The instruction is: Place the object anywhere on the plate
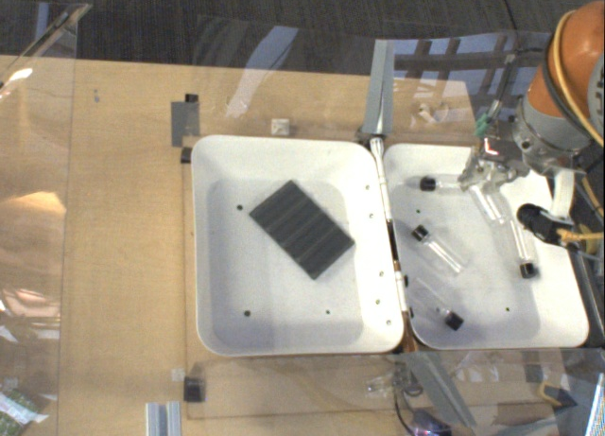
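Your gripper (493,182) hung over the far part of the right bin (558,335), reaching in from the right below the arm's orange band (567,56). Its pale fingers pointed down toward the bin floor, and I could not tell whether they were apart or together, because the view blurred them against the white plastic. Nothing could be made out between them.

You had several clear vials with black caps lying flat in that right bin. One vial (444,183) lay just left of the gripper, its cap toward the bin's left wall. A second vial (437,250) lay slanted near the middle of the bin. A third vial (522,250) lay near the right side, cap toward the near edge. A fourth vial (448,318) sat close to the near rim, only faintly visible apart from its cap.

The plate (302,229), a dark grey ribbed rectangle, lay turned at an angle on the floor of the left bin (217,330), well apart from the gripper and every vial. Both bins sat side by side, touching along their inner rims, on the wooden bench (104,235).
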